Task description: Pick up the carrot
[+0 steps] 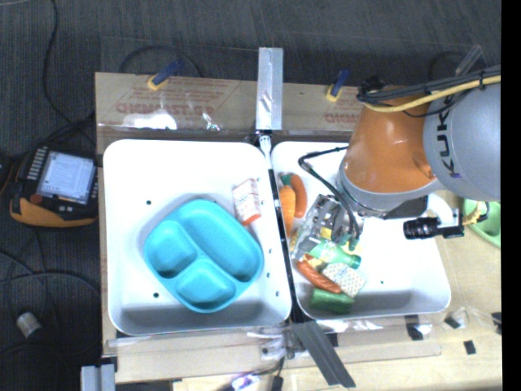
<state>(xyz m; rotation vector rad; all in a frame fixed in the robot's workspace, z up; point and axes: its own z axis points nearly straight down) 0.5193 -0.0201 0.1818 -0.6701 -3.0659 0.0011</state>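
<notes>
Desk: two white bins side by side; left bin (pixel 122 218) holds a blue divided tray (pixel 203 253) and a small carton (pixel 247 201).
Right bin (pixel 423 287): crowded along its left wall.
Carrot (pixel 287 202): against that wall, near the far corner.
Arm (pixel 391 157): reaching in from the right, wrist down.
Gripper (pixel 320 225): just beside the carrot, over the clutter; finger opening cannot be told.
</notes>
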